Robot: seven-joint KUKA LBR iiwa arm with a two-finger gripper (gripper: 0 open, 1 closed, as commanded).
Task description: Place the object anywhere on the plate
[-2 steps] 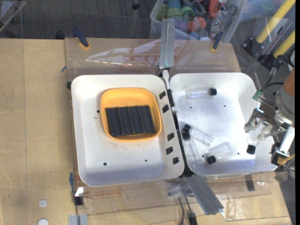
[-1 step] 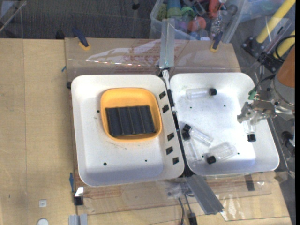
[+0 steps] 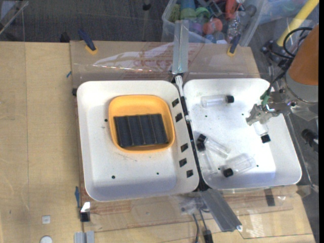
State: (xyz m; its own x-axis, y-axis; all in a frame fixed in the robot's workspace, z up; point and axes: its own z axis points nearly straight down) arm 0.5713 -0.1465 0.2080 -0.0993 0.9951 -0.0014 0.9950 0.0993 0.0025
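Camera view looks down on two white bins side by side, and no brand, label or readable writing can be made out on anything. The left bin point(image 3: 96, 176) holds an orange plate point(image 3: 141, 122) with a dark ribbed insert point(image 3: 140, 130) lying across its middle. The right bin point(image 3: 283, 171) holds several clear vials with black caps: one near the back wall point(image 3: 216, 100), one by the divider point(image 3: 210, 145), one toward the front point(image 3: 237, 165), and another point(image 3: 261, 131) just below the gripper point(image 3: 260, 113). The gripper sits low over the right side of the right bin, well apart from the plate; whether its pincer is spread or closed, or has hold of that nearest vial, cannot be told from here.

Between the bins runs a divider with small black tabs point(image 3: 182, 135). Behind the bins stands a clear tub of coloured toys point(image 3: 210, 9), and blue clamps point(image 3: 89, 43) grip the back board. Cables point(image 3: 283, 42) hang at the right beside the arm.
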